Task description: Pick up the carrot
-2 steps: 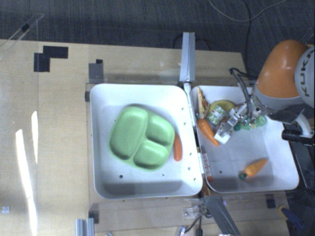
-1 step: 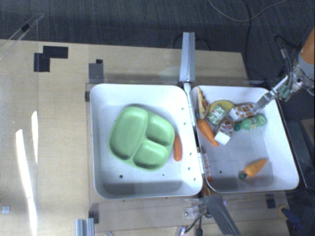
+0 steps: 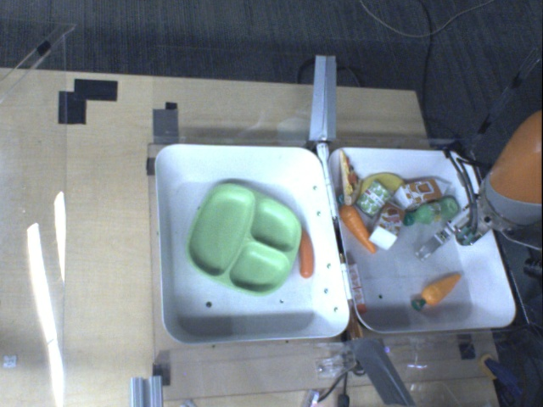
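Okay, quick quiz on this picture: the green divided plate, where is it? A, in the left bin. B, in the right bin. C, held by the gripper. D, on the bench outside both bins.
A: the green divided plate lies flat inside the left bin, with an orange carrot at its right edge.

Two shallow white bins sat side by side on the pale wooden bench (image 3: 85, 253). The left bin (image 3: 246, 325) held a green three-compartment plate (image 3: 244, 237) near its middle. In the right bin (image 3: 484, 303), small food packages (image 3: 399, 197) lay heaped toward the upper left corner, with something yellow (image 3: 383, 179) among them and a small white block (image 3: 383, 237) just below. A cable (image 3: 424, 24) looped over the dark floor at upper right.
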### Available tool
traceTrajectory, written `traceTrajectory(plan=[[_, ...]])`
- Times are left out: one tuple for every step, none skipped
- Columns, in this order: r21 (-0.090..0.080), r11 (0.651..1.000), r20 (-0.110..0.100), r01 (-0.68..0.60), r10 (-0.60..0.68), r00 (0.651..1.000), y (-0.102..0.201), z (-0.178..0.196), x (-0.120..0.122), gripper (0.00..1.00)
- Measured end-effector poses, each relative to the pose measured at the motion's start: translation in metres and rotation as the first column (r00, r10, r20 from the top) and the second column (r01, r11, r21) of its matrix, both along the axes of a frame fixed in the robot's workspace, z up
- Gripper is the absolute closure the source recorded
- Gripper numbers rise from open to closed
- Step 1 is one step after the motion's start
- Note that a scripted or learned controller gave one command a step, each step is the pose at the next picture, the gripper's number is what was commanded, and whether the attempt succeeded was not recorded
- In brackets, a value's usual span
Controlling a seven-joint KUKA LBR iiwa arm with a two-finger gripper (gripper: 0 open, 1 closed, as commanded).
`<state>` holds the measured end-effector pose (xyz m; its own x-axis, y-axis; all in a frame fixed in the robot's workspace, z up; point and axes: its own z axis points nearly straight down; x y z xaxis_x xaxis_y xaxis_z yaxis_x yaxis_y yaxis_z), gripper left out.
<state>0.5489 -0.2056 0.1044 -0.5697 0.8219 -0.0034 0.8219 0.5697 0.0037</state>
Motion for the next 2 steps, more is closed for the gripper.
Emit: traceTrajectory(plan=[[-0.003,0.998,0.007,-0.059,0.059,0.998,0.046,-0.015,-0.049,0.00],[-0.003,0.998,0.016,-0.058,0.058,0.998,0.047,-0.003,-0.046,1.00]])
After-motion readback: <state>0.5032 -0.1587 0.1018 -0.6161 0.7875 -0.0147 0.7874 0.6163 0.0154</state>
